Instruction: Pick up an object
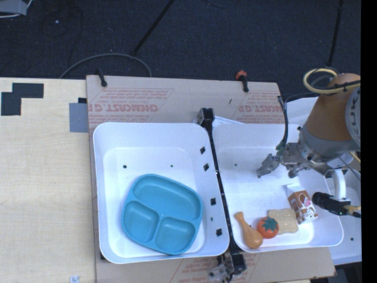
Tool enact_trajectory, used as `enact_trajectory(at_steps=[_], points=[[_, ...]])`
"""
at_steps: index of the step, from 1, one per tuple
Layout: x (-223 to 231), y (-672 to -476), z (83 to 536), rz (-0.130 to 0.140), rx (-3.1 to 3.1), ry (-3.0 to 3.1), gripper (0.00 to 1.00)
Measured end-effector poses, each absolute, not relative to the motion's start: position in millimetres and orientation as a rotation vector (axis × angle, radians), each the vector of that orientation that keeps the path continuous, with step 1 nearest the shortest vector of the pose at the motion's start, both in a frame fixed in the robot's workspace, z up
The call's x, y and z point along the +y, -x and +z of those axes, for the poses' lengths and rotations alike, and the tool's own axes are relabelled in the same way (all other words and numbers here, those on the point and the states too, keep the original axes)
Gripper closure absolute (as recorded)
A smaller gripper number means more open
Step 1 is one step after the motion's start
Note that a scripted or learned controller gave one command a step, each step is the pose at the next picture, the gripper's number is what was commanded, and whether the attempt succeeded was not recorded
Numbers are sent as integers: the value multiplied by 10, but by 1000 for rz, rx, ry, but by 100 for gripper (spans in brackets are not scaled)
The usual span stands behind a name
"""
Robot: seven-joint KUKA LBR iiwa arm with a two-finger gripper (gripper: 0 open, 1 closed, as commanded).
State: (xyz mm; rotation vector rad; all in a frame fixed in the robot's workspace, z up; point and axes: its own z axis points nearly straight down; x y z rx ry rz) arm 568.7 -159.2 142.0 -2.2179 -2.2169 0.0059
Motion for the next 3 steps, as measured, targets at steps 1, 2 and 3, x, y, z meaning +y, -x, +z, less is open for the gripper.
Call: enact_trajectory(at_steps=[1,2,3], points=[[-1581,-5676,883,6,-2216,2218,0],[-1593,-5678,1009,4,-2212,2223,100],[-1587,-5710,1637,-2,-2224,2221,100]])
